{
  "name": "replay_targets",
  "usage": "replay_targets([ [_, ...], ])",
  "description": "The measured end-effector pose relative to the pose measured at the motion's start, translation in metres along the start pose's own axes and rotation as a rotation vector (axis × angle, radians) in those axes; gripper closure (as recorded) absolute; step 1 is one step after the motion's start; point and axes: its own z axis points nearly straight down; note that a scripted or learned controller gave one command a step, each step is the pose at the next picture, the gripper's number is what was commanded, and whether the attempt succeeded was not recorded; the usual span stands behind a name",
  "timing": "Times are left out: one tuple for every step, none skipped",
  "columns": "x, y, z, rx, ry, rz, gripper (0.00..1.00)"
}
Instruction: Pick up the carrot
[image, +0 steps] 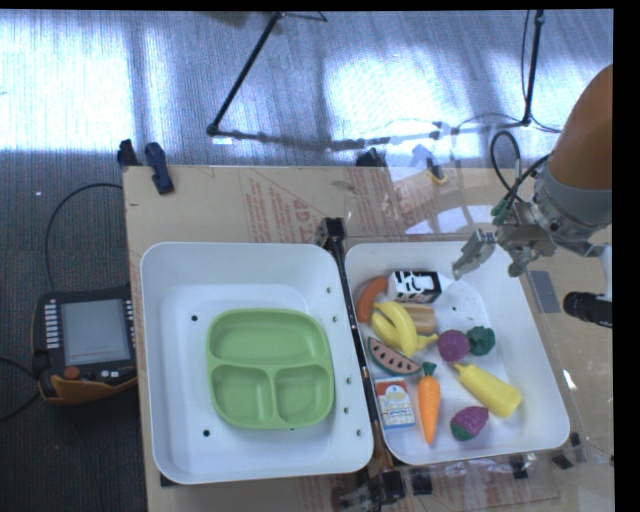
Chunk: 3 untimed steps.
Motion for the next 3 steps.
replay_targets([
  [0.038,-0.078,0.07,0.01,0.003,-0.104,0.0],
  [0.022,-0.124,0.178,0.012,0.003,0.051,0.0],
  [0.019,-0.123,0.167,0.007,0.004,0.063,1.0],
])
